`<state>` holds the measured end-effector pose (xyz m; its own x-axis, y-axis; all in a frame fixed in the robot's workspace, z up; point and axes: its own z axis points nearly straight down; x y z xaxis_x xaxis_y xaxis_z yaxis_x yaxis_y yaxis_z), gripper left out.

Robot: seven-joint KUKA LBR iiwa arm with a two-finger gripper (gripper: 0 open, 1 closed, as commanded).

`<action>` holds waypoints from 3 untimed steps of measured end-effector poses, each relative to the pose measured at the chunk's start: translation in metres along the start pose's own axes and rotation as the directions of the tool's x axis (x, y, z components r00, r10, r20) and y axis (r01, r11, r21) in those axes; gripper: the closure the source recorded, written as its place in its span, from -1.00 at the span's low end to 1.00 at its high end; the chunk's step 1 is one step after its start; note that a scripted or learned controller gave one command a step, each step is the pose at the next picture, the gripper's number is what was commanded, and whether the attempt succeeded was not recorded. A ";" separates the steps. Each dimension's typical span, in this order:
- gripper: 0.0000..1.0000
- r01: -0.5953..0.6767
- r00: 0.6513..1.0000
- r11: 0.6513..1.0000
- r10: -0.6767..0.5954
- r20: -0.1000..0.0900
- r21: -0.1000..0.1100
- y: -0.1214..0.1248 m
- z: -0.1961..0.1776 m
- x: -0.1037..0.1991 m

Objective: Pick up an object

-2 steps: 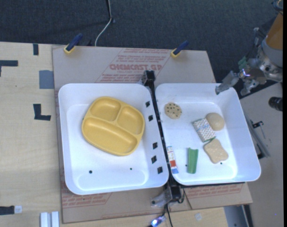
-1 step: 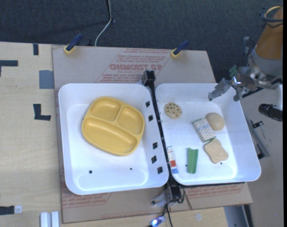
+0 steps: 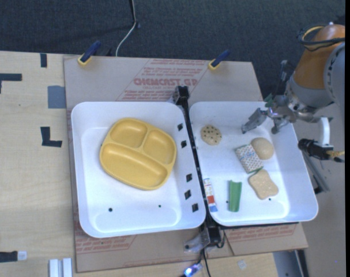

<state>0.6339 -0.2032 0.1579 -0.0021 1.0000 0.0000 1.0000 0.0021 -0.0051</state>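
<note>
Just below the gripper (image 3: 260, 120), toward the near edge of the right bin (image 3: 301, 209), lies the likeliest pick: a pale rounded lump (image 3: 263, 148), touching a checked packet (image 3: 248, 157) on its left side; the lump is the closest thing to the fingers, so I judge a short drop downward and a little toward the near edge would put the fingers over it; its shape is nearly round, so no long axis dictates the wrist angle, though the packet pressed against it leaves little room for a finger on that side. Beyond the lump, nearer the bin's front rim, sits a tan biscuit-like block (image 3: 263, 184), tilted diagonally, and to its left a green stick (image 3: 234, 195) standing lengthwise front to back; a small tube (image 3: 209, 193) lies against the dividing wall, also front to back; a speckled cookie (image 3: 210, 134) rests well to the left of the gripper, apart from everything else. Across the divider the left bin (image 3: 85, 212) carries a yellow divided plate (image 3: 138, 153). The gripper's two fingers appear spread, with nothing between them, hovering over bare bin floor near the far right corner; the grey arm (image 3: 316, 74) comes in from that side.
</note>
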 end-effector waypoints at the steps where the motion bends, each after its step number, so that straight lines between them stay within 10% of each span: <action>1: -1.00 -0.001 1.000 1.000 0.001 0.002 -0.003 0.000 0.060 -0.006; 2: 1.00 0.000 1.000 1.000 0.000 0.002 -0.003 0.000 0.048 -0.006; 3: 1.00 -0.002 1.000 1.000 0.002 0.001 -0.008 -0.004 -0.014 -0.008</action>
<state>0.6299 -0.2111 0.1717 -0.0004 1.0000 -0.0011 1.0000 0.0004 0.0029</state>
